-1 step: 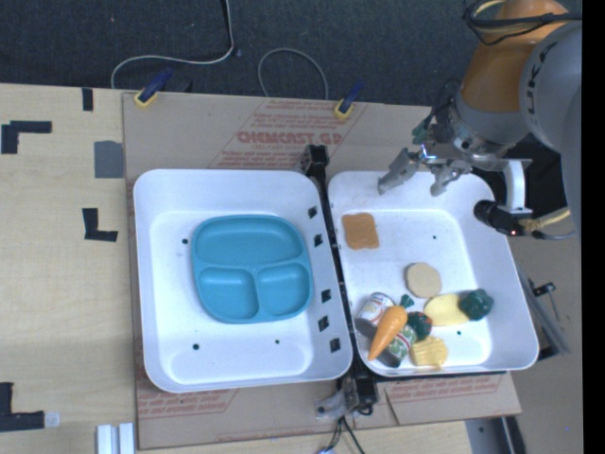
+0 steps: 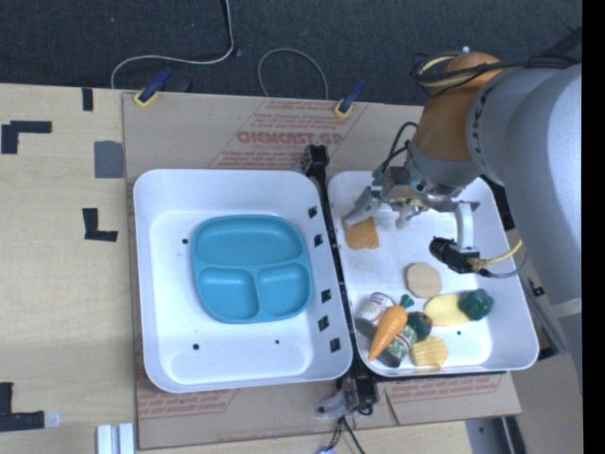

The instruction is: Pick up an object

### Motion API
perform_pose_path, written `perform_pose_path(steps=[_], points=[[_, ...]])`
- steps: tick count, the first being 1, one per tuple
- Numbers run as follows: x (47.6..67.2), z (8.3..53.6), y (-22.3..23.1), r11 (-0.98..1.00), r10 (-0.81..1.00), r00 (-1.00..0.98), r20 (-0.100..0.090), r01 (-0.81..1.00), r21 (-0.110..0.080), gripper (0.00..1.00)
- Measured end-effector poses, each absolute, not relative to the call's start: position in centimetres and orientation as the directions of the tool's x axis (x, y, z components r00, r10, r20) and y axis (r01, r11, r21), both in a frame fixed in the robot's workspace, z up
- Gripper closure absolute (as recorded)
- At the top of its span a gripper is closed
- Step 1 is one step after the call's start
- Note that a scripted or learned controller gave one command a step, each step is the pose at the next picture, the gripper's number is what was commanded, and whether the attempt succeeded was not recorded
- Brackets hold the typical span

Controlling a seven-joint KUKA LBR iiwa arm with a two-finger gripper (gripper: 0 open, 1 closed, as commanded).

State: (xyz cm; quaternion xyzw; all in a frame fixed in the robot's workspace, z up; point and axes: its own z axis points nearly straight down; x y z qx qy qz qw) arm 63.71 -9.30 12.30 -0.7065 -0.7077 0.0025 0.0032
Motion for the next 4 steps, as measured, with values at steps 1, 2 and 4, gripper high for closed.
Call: perform_pose_path(steps=[1,2,4], points=[[65.1,8.3,-10.0,0.002,1.0,-0.002,-0.002,1.0,-0.002,0.0],[66.1,8.6,-9.5,0.002,1.0,-0.002,-0.001,1.0,0.001,0.0],[66.2,8.5,-9.5,0.002,1.0,-0.002,-0.001,1.0,-0.001,0.0]])
